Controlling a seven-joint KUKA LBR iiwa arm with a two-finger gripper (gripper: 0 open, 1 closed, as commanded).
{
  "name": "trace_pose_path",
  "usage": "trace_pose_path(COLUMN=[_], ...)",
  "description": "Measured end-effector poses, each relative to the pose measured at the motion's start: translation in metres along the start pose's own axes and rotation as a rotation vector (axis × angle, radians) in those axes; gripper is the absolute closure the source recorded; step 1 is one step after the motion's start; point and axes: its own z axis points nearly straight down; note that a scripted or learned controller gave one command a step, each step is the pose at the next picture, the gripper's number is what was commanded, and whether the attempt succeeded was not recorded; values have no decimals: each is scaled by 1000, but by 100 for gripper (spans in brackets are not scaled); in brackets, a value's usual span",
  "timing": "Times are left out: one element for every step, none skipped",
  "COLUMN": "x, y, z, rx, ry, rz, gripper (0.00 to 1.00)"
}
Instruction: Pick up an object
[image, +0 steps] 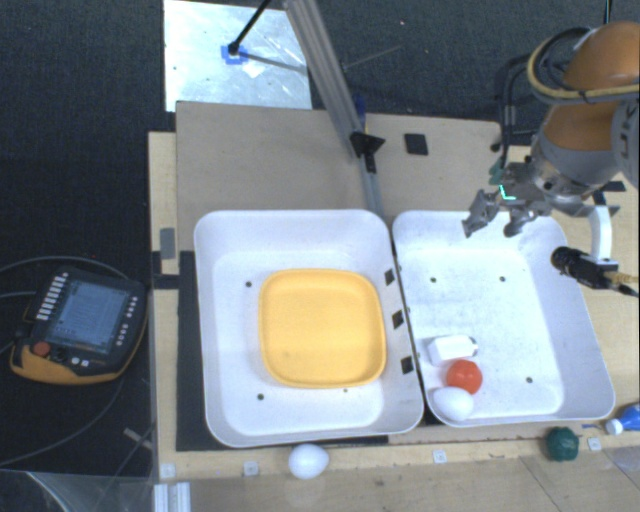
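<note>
A: Left to right, what's there?

B: A handset (78, 330) on the floor, then a yellow plate (322, 326) in the left bin (225, 250). In the right bin (560, 330), near its front left corner, a white block (452, 348), a red ball (463, 376) and a white egg (453, 403) touch.

A: And the gripper (497, 222)?

B: Over the right bin's far edge, fingers spread, holding nothing. I'd call this the approach; next it must travel toward the cluster and descend on one item.

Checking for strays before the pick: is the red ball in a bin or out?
In. The red ball lies in the right bin, at its near-left corner, between a white block and a white egg.
</note>
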Motion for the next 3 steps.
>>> trace_pose_path(x=[0, -4, -3], y=[0, 6, 4], z=[0, 45, 107], rx=[0, 3, 5], ry=[0, 0, 1], rz=[0, 1, 0], gripper=[0, 0, 0])
